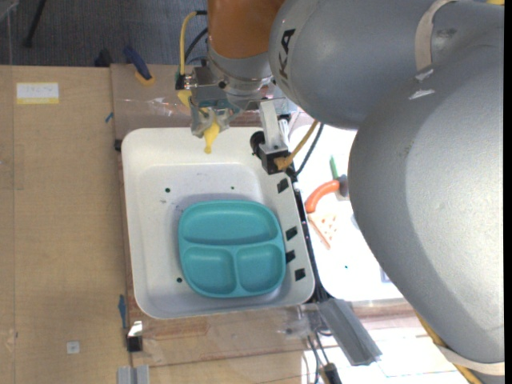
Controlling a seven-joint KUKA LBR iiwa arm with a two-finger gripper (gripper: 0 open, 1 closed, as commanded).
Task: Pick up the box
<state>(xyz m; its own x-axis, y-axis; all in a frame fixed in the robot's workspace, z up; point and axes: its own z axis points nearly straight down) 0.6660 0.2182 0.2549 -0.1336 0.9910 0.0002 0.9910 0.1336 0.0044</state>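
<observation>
Looming closest to the lens, the grey arm (416,134) covered most of the right-hand bin (352,250), its orange band (240,14) standing above the wrist. Below it lay the left bin (144,214), holding a teal divided tray (231,248) toward its near side. An orange-handled item (324,192) lay in the right bin. Smallest, the gripper (210,130) hung over the left bin's far edge with something yellow at its tip; whether its jaws were apart or together could not be told. No box was recognisable, so the pick looked not yet done and locating and grasping it remained. Part of a "KUKA" mark (286,42) showed on the arm.
</observation>
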